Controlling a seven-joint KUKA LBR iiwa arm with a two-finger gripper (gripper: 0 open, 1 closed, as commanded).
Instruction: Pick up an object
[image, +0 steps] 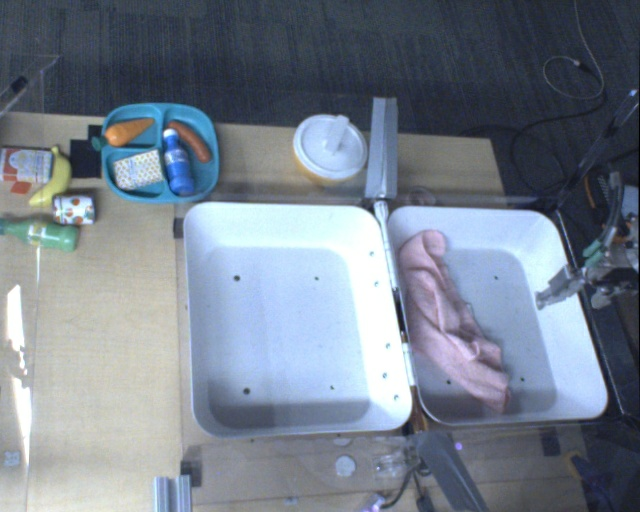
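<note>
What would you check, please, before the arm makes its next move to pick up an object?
1. Object to pick: pink cloth lies in the right bin. Ok.
2. Cloth reachable from above: nothing lies on it. Ok.
3. Gripper position: at the right bin's right edge, apart from the cloth. Not ok yet.
4. Finger opening: cannot tell.
5. Cloth position: against the bin's left wall, so one finger may meet the wall. Cannot tell.
</note>
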